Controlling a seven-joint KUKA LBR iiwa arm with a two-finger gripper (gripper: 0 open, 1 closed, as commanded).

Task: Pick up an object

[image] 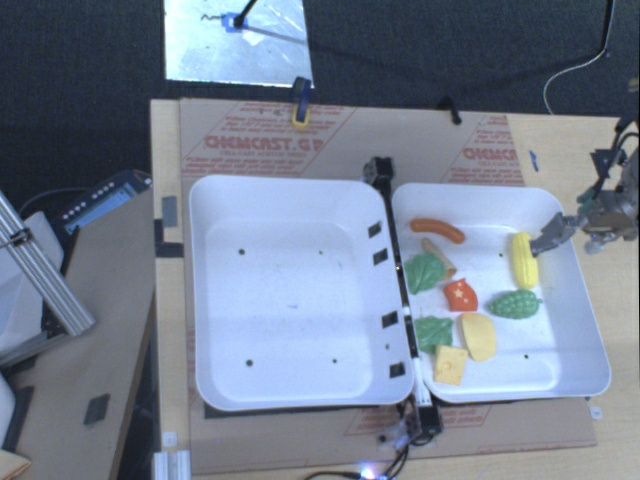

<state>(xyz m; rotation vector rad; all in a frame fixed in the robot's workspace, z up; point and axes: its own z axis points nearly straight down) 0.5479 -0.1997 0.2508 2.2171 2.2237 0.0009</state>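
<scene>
- Nearest the camera, a yellow cheese wedge [450, 365] lies at the front of the right bin [570, 368]; it looks like light, stiff plastic, best pinched across its flat sides.
- Beside it lie a yellow round piece [480, 337] and a green leaf [432, 332].
- Further back, the corn [523, 259] lies near the gripper [553, 234], whose state cannot be told from this view.

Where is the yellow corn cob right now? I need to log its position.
The corn cob lies in the right bin, near its right wall, just above the green bumpy vegetable and beside the gripper.
</scene>
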